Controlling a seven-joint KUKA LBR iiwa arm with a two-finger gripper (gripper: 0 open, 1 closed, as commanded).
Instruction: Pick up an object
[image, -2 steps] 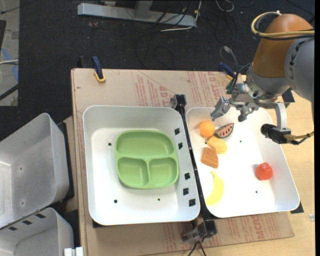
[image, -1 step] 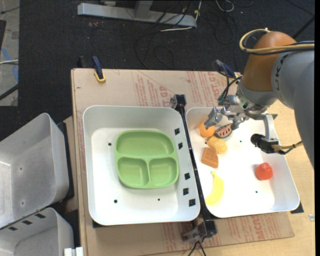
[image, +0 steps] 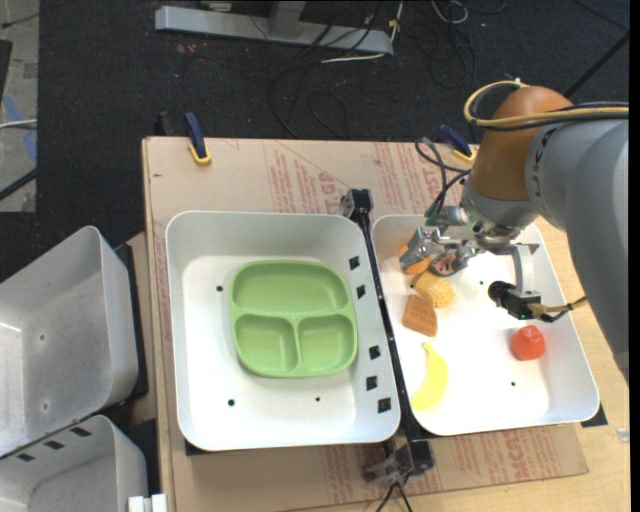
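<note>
Arm (image: 565, 160) reaches in from the right, claw (image: 437, 252) low over the right bin (image: 560, 385), its grip impossible to tell.

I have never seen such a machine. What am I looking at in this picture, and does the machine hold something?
It is one picture, from a camera fixed above a bench, looking down at a slant. The grey machine with the orange band is a robot arm, reaching in from the right. At its end is the gripper, the part that grasps things. Two shallow white bins stand on the bench. The left bin holds a green divided plate. The right bin holds a yellow banana, a red round thing, an orange-brown wedge and a tan round piece. The gripper is just beyond the tan piece, near the bin's far end. Whether it holds anything, this picture does not let me tell.
</note>
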